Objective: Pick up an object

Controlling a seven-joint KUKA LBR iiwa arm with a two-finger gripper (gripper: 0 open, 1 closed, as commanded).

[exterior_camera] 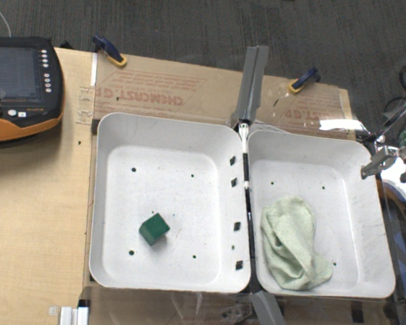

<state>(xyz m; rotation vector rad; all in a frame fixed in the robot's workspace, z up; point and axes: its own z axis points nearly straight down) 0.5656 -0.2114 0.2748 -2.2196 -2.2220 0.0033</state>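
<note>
Gripper at right bin's far right rim; finger state unclear, nothing seen held. Cloth below-left of gripper: soft, light, pinch raised fold. Cube far left in left bin: stiff, light, grip flat sides.

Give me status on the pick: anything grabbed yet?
Done: nothing. The green block lies in the left bin and the pale cloth lies in the right bin. In hand: nothing visibly; arm hardware sits at the right edge, away from both. Left: approach, grasp and lift.
</note>
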